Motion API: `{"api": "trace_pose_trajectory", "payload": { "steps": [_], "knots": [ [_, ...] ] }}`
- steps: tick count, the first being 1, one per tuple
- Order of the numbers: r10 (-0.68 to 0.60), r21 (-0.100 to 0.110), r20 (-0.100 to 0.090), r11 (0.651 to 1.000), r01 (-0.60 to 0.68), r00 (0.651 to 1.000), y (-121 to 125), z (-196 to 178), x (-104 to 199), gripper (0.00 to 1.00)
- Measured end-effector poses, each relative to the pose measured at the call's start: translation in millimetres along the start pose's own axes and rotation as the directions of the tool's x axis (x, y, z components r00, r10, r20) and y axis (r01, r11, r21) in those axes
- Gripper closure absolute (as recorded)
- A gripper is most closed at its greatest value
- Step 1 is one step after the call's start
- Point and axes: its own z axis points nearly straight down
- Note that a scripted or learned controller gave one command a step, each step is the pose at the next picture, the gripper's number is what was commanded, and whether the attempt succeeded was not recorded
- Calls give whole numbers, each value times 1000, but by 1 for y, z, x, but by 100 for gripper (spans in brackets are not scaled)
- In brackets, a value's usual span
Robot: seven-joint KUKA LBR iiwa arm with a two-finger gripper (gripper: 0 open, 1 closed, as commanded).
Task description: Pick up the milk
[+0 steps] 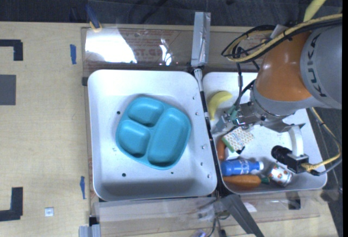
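In the right bin (312, 138) lies a small white carton with a speckled print (238, 138), which looks like the milk. It is tilted, near the bin's left wall. My gripper (234, 118) hangs just above and left of the carton, at the end of the grey and orange arm (283, 86) that reaches in from the right. Whether the gripper touches the carton is not visible. A blue and white bottle (242, 166) lies on its side just in front of the carton.
A yellow round item (218, 100) sits at the right bin's back left. An orange carrot (243, 180) and a small can (280, 175) lie along its front wall. The left bin (103, 94) holds a blue divided plate (153, 131).
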Motion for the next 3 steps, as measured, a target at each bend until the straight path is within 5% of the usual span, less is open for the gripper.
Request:
{"api": "trace_pose_trajectory", "payload": {
  "steps": [1, 2, 3],
  "knots": [
    [-25, 1, -1, 1000, 25, 1000, -16, 0, 40, 0],
    [-23, -1, 0, 1000, 23, 1000, -15, -10, 39, 100],
    [55, -1, 1, 998, -55, 998, -25, -102, 97, 100]
  ]
}}
